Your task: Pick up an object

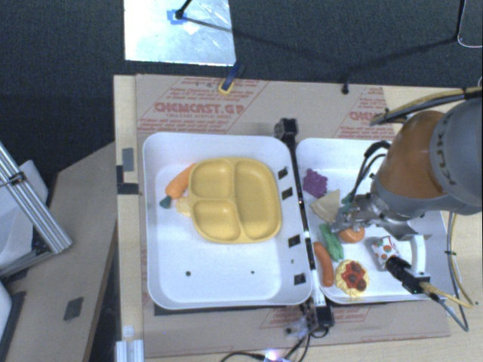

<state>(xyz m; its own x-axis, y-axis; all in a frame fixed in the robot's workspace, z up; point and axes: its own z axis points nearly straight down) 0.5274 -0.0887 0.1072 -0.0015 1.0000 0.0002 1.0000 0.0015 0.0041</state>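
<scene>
The right bin (pixel 336 146) holds several toy foods: a purple grape bunch (pixel 315 181), a pale wedge (pixel 327 204), a green piece (pixel 330 241), a small orange piece (pixel 352 235), a red sausage (pixel 324 264) and a round yellow piece with red spots (pixel 352 276). My gripper (pixel 349 221) is low in this bin, just above the orange piece and beside the pale wedge. The wrist hides its tips, and I see nothing lifted.
A yellow divided plate (pixel 230 200) lies in the left bin (pixel 162 277), with an orange carrot (pixel 179 181) at its left edge. A small white and red item (pixel 383 249) sits under the arm. Black clips line the divider (pixel 299 210) between the bins.
</scene>
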